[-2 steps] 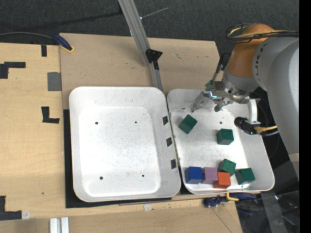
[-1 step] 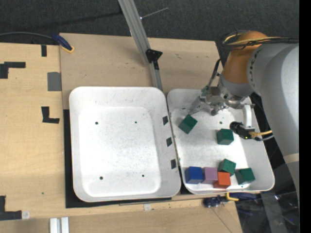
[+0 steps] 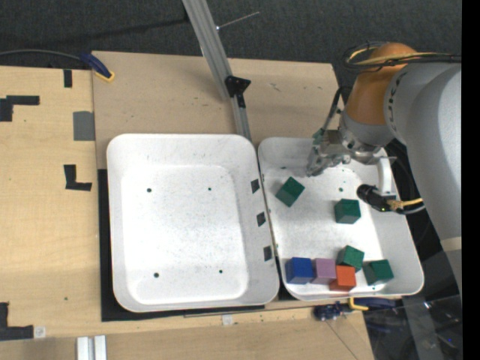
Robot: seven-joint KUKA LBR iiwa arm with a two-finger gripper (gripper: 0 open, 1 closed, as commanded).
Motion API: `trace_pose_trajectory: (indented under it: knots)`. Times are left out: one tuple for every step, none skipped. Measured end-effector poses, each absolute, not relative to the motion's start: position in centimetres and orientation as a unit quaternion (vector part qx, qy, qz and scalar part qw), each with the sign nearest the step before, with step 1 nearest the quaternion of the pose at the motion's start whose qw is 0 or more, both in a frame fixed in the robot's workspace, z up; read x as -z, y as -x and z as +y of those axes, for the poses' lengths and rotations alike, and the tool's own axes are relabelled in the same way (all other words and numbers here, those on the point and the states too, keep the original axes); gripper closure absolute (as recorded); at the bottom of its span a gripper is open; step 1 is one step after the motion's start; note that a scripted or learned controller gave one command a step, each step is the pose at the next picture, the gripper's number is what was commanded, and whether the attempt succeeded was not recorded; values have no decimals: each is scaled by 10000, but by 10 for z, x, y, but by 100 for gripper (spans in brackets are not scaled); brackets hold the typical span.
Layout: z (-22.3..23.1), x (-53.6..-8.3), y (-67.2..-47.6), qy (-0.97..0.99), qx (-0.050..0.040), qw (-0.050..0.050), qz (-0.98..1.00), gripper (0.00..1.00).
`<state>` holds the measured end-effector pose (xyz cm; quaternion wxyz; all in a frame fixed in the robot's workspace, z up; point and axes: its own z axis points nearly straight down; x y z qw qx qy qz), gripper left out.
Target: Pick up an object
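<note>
Mostly matte cubes (image 3: 347,211) in glossy bin (image 3: 390,238)

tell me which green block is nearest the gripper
The tilted green block nearest the left bin, just below-left of the gripper; the other three lie farther down.

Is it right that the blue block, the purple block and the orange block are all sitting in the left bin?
No. The blue block, purple block and orange block sit in the right bin, near its front edge, as the camera view shows.
</note>
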<state>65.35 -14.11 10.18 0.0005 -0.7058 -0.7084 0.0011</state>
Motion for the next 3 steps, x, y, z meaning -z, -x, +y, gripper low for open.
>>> trace_pose_trajectory:
  knots:
    - [-145,-145,-656,7067,9,-14,-7075,100]
    - [-143,-210,-658,7064,17,-24,-7078,100]
    - [-143,-263,-659,7065,16,-24,-7077,100]
